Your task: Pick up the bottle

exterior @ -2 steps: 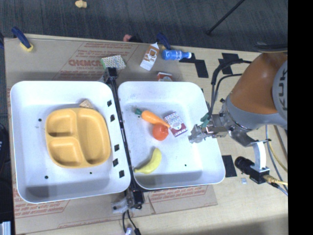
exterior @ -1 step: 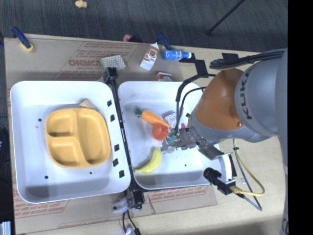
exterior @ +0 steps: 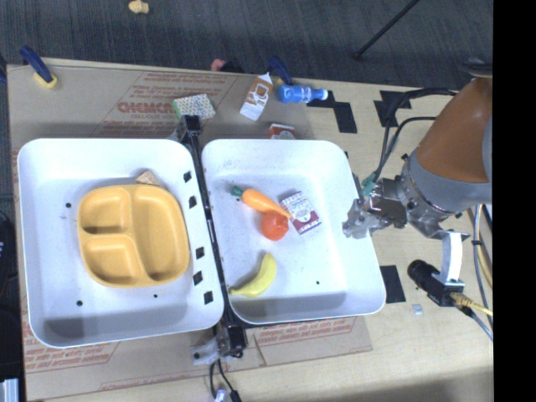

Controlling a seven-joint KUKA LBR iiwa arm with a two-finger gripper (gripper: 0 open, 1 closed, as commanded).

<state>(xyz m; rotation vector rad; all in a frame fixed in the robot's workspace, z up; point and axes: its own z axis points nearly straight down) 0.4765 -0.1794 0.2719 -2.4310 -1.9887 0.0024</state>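
Two white bins sit side by side on a cardboard-covered bench. The left bin (exterior: 33, 224) holds a yellow divided tray (exterior: 132, 234), which takes up most of its floor, with a small tan scrap (exterior: 147, 177) just behind it. The right bin (exterior: 335, 162) holds a carrot (exterior: 258, 199), an orange ball (exterior: 274, 226) touching the carrot's thick end, a small red carton (exterior: 301, 211) just beside both, and a banana (exterior: 258, 277) near the front wall. The right half of that bin's floor lies bare.

The bottle (exterior: 298, 95), blue with a white cap end, lies on its side outside the bins, on the bench behind the right bin's far rim. Near it lie a small milk carton (exterior: 257, 97), a patterned packet (exterior: 194, 105) and another small box (exterior: 281, 130) at the rim.

The gripper (exterior: 358, 221) hangs at the right bin's right rim, well apart from the bottle; whether its fingers are open or closed cannot be told. The arm (exterior: 456, 141) is grey with an orange band.

Black tape marks and cables cross the bench at right. Dark carpet lies beyond, with a yellow scrap (exterior: 138, 7) on it.
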